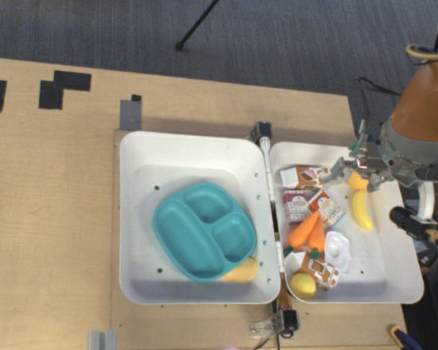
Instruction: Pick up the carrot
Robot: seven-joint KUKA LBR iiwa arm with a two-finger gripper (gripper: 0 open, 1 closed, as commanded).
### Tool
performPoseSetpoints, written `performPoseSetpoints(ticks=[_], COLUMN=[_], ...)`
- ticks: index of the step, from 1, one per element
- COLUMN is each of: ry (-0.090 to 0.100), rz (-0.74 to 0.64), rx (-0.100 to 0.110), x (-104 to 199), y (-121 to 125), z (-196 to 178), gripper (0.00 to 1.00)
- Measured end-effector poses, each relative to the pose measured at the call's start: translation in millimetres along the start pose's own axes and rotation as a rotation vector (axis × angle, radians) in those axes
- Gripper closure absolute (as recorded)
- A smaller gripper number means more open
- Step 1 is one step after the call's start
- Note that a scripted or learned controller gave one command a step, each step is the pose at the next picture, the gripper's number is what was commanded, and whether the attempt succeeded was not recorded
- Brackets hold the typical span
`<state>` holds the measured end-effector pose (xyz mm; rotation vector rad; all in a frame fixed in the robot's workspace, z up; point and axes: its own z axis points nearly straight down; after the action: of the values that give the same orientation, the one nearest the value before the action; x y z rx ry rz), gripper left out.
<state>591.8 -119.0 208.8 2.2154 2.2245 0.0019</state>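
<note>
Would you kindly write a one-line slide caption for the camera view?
Gripper above the right bin, by a banana; carrot lies apart among packets.

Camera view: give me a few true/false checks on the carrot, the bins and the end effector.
1. The carrot lies in the right bin. True.
2. The teal tray sits in the right bin. False: it is in the left bin.
3. The end effector holds the carrot. False: the carrot lies apart from it.
4. A banana lies right of the carrot. True.
</note>
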Motion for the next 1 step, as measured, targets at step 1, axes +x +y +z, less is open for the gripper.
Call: performPoseSetpoints(ticks=[1], ry=[0.001], rz=[0.111], rx=[0.002], x=[34.7], y=[-62.8], z=[41.4], gripper=[0.0])
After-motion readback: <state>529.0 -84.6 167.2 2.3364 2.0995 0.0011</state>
